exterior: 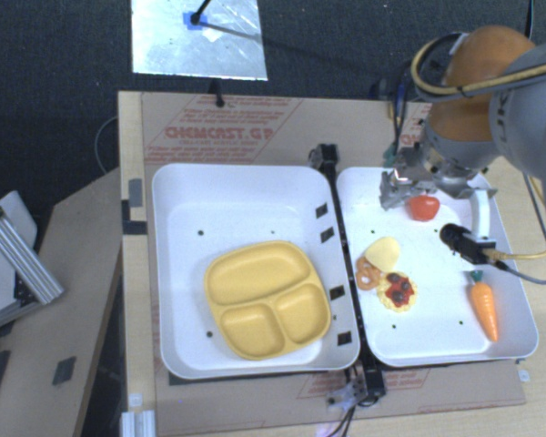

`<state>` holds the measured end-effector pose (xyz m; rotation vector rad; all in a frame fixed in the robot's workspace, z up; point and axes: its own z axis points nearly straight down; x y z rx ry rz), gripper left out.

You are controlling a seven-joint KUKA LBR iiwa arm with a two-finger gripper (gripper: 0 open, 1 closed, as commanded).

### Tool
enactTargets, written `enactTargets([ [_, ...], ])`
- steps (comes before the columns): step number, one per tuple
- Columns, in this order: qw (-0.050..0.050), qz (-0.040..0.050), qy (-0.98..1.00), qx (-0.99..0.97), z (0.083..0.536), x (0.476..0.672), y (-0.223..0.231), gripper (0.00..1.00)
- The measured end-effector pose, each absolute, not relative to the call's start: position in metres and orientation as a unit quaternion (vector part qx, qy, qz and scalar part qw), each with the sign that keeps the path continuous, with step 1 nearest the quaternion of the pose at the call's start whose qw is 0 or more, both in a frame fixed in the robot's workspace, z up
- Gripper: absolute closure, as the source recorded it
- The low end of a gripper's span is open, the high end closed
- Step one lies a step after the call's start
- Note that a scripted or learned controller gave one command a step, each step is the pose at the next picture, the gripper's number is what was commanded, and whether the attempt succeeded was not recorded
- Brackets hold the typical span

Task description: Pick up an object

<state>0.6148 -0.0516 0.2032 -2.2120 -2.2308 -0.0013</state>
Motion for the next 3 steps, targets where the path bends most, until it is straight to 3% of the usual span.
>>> enactTargets([
  [2,0.000,-0.0013,-0.711,-0.704,0.228,0.604,0.045,1.00],
  [3,0.000,-0.0006,-0.710,-0.704,0.218,0.595,0.093,1.00],
])
